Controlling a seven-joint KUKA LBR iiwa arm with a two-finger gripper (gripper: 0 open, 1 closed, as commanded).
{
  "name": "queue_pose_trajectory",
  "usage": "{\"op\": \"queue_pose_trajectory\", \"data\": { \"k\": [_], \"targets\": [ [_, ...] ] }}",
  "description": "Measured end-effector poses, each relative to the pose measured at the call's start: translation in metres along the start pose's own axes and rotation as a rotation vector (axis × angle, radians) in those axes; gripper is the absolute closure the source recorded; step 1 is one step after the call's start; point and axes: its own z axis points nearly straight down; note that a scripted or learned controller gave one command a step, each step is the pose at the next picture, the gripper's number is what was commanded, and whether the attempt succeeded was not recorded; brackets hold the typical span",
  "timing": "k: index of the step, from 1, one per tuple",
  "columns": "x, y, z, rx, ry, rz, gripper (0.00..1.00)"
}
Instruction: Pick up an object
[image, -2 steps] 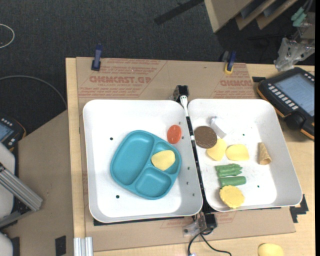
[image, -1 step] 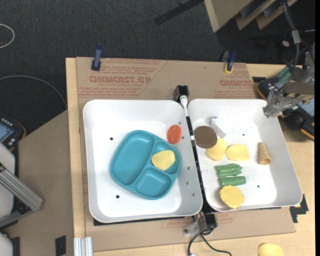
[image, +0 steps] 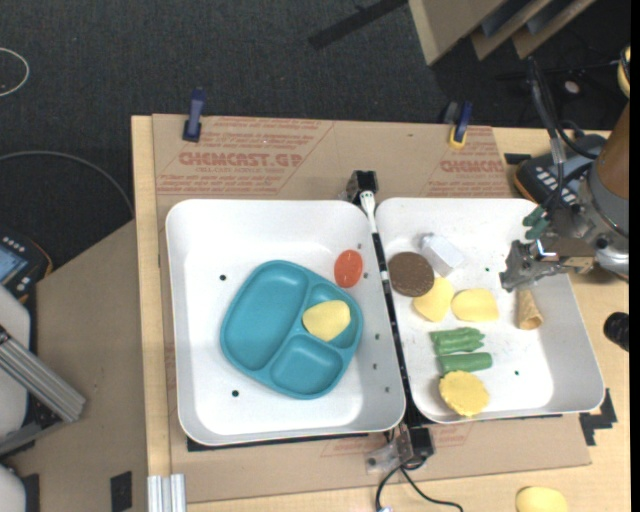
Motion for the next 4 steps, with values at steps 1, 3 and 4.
{"op": "queue_pose_trajectory", "data": {
  "k": [1, 3, 4],
  "targets": [
    [0.041, 0.003, -0.087, -0.021, -0.002, -0.004, 1.0],
    [0.033, 0.001, -0.073, 0.004, -0.003, 0.004, 1.0],
    [0.07, 0.028, -0.201, -0.025, -0.002, -0.003, 1.0]
  ]
}}
